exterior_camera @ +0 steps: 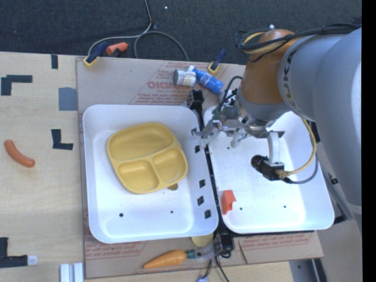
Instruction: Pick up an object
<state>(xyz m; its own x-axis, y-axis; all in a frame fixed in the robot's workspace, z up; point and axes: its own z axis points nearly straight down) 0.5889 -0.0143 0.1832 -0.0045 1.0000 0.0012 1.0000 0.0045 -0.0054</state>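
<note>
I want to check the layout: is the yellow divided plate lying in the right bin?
No, the yellow divided plate lies in the left bin, while the right bin holds a small orange block near its left wall.

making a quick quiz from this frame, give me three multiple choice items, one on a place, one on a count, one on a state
1. Where does the yellow divided plate lie?
A. in the left bin
B. in the right bin
C. on the bench outside the bins

2. How many compartments does the plate have?
A. two
B. three
C. five

3. How does the small orange block stand to the gripper?
A. clamped in it
B. apart from it, nearer the camera in the right bin
C. stacked on the plate

Answers: 1 A, the plate rests inside the left bin. 2 B, one large and two small wells show. 3 B, the block lies by the right bin's near-left corner, apart from the gripper.
</note>
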